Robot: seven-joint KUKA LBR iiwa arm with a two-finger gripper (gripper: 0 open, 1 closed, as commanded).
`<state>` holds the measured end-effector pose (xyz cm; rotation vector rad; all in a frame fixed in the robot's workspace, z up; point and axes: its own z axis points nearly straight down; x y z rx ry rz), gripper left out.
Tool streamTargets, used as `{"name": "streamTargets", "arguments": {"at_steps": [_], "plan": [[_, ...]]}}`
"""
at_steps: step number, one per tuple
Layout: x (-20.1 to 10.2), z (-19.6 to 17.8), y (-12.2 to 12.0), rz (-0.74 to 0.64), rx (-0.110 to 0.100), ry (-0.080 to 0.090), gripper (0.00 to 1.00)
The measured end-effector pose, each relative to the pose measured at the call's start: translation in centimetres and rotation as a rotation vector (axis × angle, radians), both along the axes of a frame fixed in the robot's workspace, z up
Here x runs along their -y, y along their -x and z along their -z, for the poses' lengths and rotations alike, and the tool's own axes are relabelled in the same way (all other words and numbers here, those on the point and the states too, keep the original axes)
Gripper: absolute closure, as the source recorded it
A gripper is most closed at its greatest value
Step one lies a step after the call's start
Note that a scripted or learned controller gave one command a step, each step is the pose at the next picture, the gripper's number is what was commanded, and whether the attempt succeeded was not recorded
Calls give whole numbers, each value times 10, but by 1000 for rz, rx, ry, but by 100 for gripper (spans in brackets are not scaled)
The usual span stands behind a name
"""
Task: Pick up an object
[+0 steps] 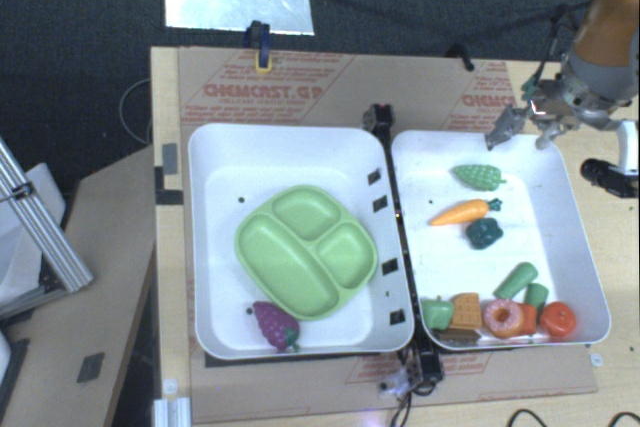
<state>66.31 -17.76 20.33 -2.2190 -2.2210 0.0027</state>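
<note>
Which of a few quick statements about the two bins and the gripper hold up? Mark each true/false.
1. The light green three-compartment plate lies in the left white bin. True.
2. The purple plastic grape bunch sits on the plate. False: it lies on the bin floor, beside the plate's near edge.
3. The orange plastic carrot lies in the right white bin. True.
4. The two-finger gripper holds the carrot. False: it hovers open over the right bin's far edge, nothing between its fingers.

one fixed camera above the bench point(300, 75); looks down at a slant, taking in both bins point(215, 215).
</note>
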Motion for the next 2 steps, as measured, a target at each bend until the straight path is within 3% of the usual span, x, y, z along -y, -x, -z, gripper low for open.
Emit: {"name": "streamTargets", "arguments": {"at_steps": [2], "plan": [[-3,99,-12,-5,1,0,0]]}}
